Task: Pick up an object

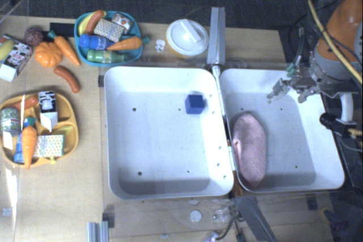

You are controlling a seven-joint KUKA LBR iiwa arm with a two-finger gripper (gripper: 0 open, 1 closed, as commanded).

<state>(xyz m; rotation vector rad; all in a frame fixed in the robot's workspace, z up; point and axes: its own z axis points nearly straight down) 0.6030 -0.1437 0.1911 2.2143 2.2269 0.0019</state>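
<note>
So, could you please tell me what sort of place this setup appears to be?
Probably a robotics lab bench set up for grasping trials. Two white bins sit side by side, the left bin holding a blue cube and the right bin a pink cloth-like lump, while toy food fills the blue bowl.

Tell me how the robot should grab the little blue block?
Probably straight down from above, pinching two opposite flat sides of the blue block. It sits alone on the left bin's flat floor, away from the walls, so fingers fit on either side.
</note>
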